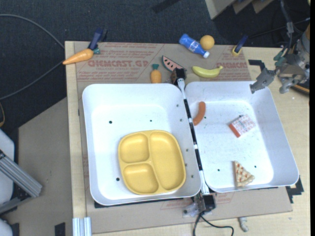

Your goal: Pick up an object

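Nearest the camera, a pizza slice toy [242,174] lies flat in the near corner of the right bin [280,132], close to the front wall. That makes it an awkward pick, probably, with the rim crowding one side. In the left bin [98,127] a yellow divided plate [151,161] sits toward the front, its three compartments bare; likely a drop target, too wide for two fingers.

Mid right bin: a small red-and-white packet [241,126] lies flat with open floor all round, so it is the easiest grab by my read. A sausage toy [198,113] lies against the divider between the bins, one end touching the wall, so a finger would have trouble getting in on that side.

Further back, the gripper [272,80] hangs at the far right corner of the right bin, over the rim, fingers spread apart with nothing between them. It is well apart from all three pieces, so the approach is not yet begun and no target is committed.

Farthest, on the cardboard behind the bins and outside the work area: a banana [206,72], a blue bottle [193,45], an orange ball [207,42], a watermelon slice [170,63], a carrot [78,57].
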You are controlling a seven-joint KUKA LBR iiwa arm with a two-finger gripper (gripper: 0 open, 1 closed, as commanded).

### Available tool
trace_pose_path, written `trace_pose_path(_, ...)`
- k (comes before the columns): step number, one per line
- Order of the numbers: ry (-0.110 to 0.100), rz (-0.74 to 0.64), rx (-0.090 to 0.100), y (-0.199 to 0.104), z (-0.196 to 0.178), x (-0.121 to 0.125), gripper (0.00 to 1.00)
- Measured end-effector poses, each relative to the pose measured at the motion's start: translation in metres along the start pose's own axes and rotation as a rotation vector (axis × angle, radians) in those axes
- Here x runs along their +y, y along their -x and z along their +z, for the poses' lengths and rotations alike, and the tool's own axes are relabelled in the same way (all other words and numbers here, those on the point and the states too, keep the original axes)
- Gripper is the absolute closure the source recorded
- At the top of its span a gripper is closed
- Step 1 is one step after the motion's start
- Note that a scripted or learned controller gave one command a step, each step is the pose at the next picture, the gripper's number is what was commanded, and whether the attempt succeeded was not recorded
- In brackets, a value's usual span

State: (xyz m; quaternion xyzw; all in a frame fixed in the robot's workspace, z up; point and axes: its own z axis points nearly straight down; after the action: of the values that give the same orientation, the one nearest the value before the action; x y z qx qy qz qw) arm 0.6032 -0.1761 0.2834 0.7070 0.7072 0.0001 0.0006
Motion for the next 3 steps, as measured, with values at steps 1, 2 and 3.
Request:
trace_pose_path(1, -0.003, 0.001, 0.001, -0.005, 0.098, -0.049, 0.00)
trace_pose_path(2, 0.007, 0.000, -0.002, 0.004, 0.195, -0.014, 0.00)
trace_pose_path(3, 0.015, -0.002, -0.002, 0.002, 0.182, -0.012, 1.00)
